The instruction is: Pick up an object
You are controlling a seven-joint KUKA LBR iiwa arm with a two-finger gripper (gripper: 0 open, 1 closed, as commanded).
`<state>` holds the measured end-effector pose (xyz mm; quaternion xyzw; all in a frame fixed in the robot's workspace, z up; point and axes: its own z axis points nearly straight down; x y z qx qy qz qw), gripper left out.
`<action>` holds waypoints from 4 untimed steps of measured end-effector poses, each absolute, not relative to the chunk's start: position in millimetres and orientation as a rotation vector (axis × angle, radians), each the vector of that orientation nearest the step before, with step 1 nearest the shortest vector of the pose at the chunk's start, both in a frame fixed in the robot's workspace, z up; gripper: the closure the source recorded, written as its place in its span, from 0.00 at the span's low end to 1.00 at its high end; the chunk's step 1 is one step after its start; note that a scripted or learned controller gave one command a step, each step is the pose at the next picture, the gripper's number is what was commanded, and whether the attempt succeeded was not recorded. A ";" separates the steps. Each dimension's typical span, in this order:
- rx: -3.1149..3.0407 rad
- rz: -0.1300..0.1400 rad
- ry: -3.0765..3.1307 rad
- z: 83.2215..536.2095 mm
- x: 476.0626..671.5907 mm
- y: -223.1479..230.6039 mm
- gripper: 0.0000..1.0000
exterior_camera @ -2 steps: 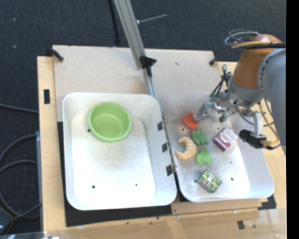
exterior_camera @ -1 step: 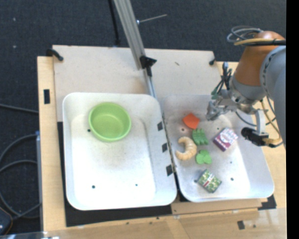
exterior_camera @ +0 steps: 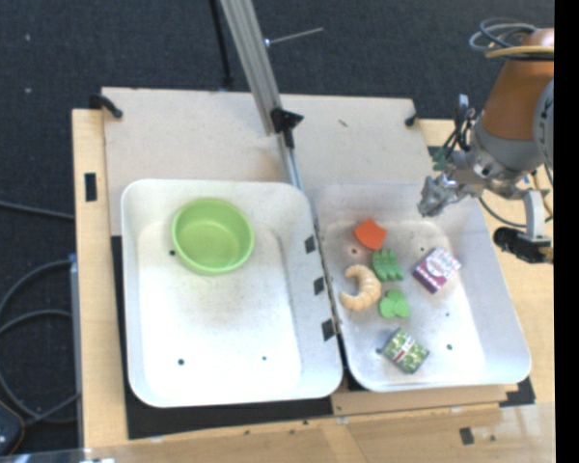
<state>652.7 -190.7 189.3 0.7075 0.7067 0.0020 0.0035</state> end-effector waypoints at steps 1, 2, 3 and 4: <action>2.218 0.004 2.221 203.3 653.7 -191.1 1.00; 2.215 0.001 2.229 201.9 639.7 -137.0 1.00; 2.215 0.002 2.229 211.7 611.2 -85.1 1.00; 2.213 0.005 2.231 226.1 597.8 -31.5 1.00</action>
